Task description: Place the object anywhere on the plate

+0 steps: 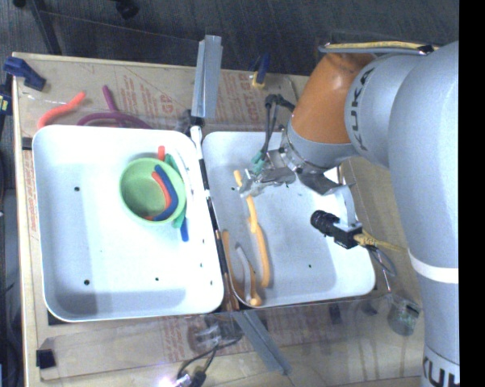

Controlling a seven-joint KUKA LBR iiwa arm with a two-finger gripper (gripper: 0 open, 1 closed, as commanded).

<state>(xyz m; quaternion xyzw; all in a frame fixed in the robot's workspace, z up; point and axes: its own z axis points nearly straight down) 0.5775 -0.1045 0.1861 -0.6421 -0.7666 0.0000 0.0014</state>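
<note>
Your main risk is the distance the object has to travel. The green plate (151, 190) sits in the left bin (64, 256), at about 11 o'clock of that bin's centre, and it already carries red, green and blue curved pieces along its right rim. The likely object, a long yellow tool (259, 244), lies in the right bin (351, 276), running from near the gripper (254, 177) down toward 6 o'clock, close to the bin's left wall. A long, thin thing gripped near one end will probably swing or tip, and it could catch on the two bin walls that meet between the bins, or slide out during the carry toward 9 o'clock. If it reaches the plate, it may knock the pieces already there, or hang over the rim and fall off.

A second orange-handled tool (240, 274) lies just beside the yellow one at the 7 o'clock corner of the right bin, so a low approach could snag both.

The gripper hovers at about 10 o'clock of the right bin, right over the upper end of the yellow tool. You cannot tell from this view whether it is released or clenched, nor whether it grasps the tool or merely sits above it.
</note>
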